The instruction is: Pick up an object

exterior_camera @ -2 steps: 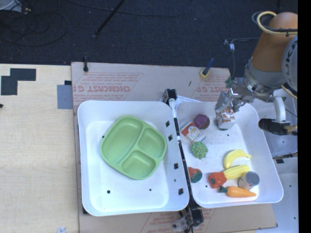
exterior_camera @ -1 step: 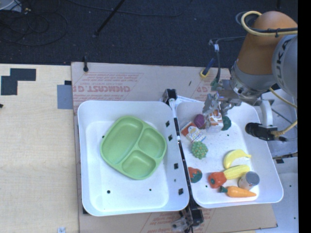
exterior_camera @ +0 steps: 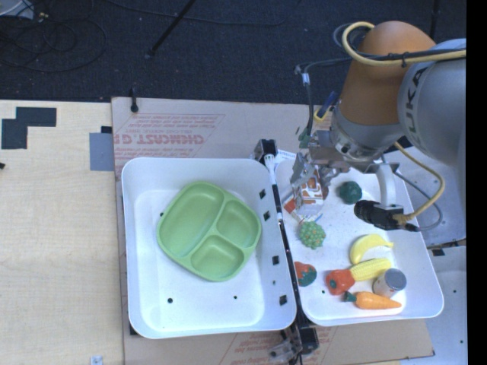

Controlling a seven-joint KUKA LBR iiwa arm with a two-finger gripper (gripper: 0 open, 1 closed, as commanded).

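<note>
"What is closest to us?"

"An orange carrot (exterior_camera: 374,302) lies by the front edge of the bin (exterior_camera: 428,304) under my arm. Just behind it are a small can (exterior_camera: 390,281), a yellow corn (exterior_camera: 370,268) and a red pepper (exterior_camera: 339,280). A banana (exterior_camera: 370,243) lies behind the corn."

"And farther back?"

"A bumpy green veggie (exterior_camera: 311,235). Behind it, a red and white box (exterior_camera: 310,194) sits right at my fingers (exterior_camera: 310,179), near the wall between the bins. A dark green ball (exterior_camera: 350,192) lies beside the box."

"Are you pinching the box?"

"I can't tell. I can't see if my fingers are spread or pressed together."

"What about the other bin (exterior_camera: 144,284)?"

"It has a green plate (exterior_camera: 209,230) with three parts. Both bins sit on the table (exterior_camera: 53,242)."
</note>
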